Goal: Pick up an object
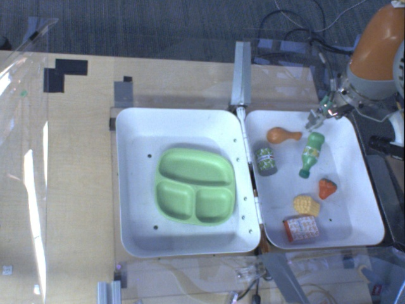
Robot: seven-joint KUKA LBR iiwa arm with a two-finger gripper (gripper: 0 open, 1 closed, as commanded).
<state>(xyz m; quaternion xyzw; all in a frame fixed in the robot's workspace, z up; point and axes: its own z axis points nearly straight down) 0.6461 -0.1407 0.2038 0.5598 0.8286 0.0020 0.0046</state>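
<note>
Green bottle [311, 154] is the toy nearest the gripper [321, 111], so it looks like the best one to pick. It lies in the right bin [364, 170], up near the top. From the middle of that bin it sits at about twelve o'clock.

The gripper hangs over the top edge of the same bin. From the gripper, the bottle lies at about six o'clock, a bit toward seven, and very near. The bottle's long side runs from one o'clock down to seven o'clock, with its fat end up near the gripper and its thin neck pointing down.

I cannot tell if the jaws are wide or narrow, since they are too small and blurry. Nothing can be seen held in them.

A brown drumstick [283, 135] lies just beside the bottle, at about ten o'clock from it. A dark can [266, 161] sits at nine o'clock, a little farther off.

My guess is the arm needs to go down and a bit toward the bottle's middle, gripping across its short side.
</note>
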